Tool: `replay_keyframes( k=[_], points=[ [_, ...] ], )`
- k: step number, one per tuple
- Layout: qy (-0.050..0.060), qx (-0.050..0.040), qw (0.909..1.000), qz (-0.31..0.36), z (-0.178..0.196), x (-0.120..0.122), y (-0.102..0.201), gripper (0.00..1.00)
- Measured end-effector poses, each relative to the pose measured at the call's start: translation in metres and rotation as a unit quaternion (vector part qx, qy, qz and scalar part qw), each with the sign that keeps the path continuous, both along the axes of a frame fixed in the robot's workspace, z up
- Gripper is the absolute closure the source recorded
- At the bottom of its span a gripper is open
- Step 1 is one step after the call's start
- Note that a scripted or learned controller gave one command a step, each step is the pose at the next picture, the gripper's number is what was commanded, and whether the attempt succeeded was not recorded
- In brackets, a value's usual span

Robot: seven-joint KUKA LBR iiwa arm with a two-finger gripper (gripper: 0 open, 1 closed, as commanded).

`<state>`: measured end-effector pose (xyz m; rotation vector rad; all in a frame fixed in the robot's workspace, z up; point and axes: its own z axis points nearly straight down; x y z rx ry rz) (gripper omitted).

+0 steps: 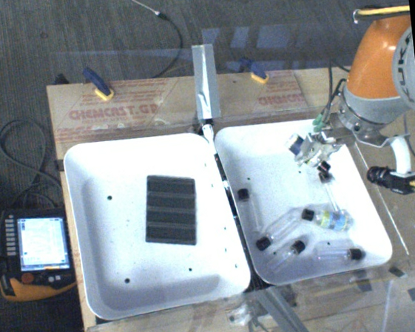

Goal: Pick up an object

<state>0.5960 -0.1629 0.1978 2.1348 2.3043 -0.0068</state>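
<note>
1. Camera view, gripper: the grey arm with the orange band (382,67) comes in from the right, and its small two-finger gripper (311,148) sits over the upper-right part of the right shallow white bin (264,144). Too small and cluttered at the tip for me to say how the gripper is set, so I cannot tell, and I see nothing clearly held.

2. Camera view, target: closest pickable stuff is the cluster of clear plastic tubes with black caps (308,235) in the lower half of that same bin. From the gripper they lie toward the bottom of the picture and slightly left, near but clearly apart. The biggest tube runs diagonally, low-left to up-right. One with a bluish label (331,219) lies almost straight below the gripper.

3. Camera view, other option: a flat black ribbed rectangular pad (171,209) lies in the left white bin (93,212), well apart, across the divider. My guess is the tubes are the easier reach.
</note>
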Motion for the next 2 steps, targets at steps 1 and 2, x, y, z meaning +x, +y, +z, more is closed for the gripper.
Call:
replay_keyframes(
  k=[1,2],
  points=[
    [0.001,0.0,1.0,0.001,0.008,0.0,0.001,1.0],
    [-0.001,0.0011,1.0,-0.007,0.011,0.035,0.03,1.0]
  ],
)
